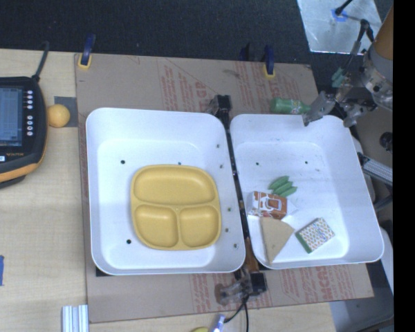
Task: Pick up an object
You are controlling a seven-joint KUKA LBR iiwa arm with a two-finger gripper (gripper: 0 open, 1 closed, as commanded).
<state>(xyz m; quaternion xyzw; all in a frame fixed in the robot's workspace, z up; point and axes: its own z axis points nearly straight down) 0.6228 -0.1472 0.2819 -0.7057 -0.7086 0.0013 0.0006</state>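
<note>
The right bin (346, 151) holds a green pea pod (282, 185), a small red and white packet (270, 204), a tan wedge (275, 237) and a green speckled block (315, 234), all bunched near its front. My gripper (332, 113) hangs over that bin's far right corner, well behind those items. Its two fingers (315, 111) stand apart, open, with nothing between them. In the left bin (104, 158) lies a yellow divided plate (175, 206).
A green object (288, 105) lies on the cardboard just behind the right bin, close to my gripper. A control pendant (10, 130) and a yellow ball (58, 115) sit left of the bins. Clamps hold the cardboard's far edge.
</note>
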